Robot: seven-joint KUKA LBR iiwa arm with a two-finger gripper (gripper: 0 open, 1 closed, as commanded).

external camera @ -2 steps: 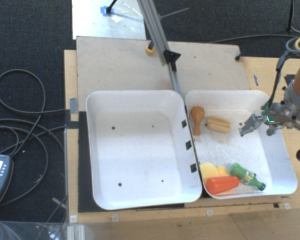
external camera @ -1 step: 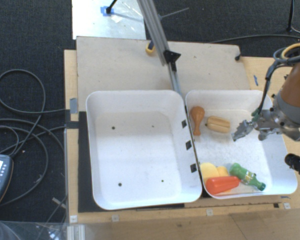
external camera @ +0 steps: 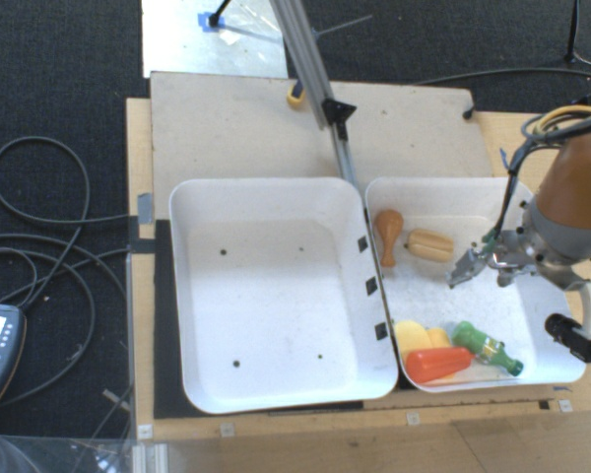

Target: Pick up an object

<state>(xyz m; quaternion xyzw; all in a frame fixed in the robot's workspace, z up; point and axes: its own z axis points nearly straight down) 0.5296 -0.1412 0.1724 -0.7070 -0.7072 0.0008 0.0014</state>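
Presently inspected: right bin [external camera: 532,308] holds five toy foods. Counted: one bread roll [external camera: 430,245], one drumstick [external camera: 387,233], one yellow piece [external camera: 415,336], one red pepper [external camera: 437,364], one green bottle [external camera: 487,348]. Judged light, rigid, smooth plastic; roll best pinched across its middle. Gripper [external camera: 473,264] just right of roll, finger state cannot be told.

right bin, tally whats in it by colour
tan/brown: 2, the wooden piece and the bread roll
yellow: 1, the yellow item
red-orange: 1, the carrot-like item
green: 1, the green bottle
total: 5
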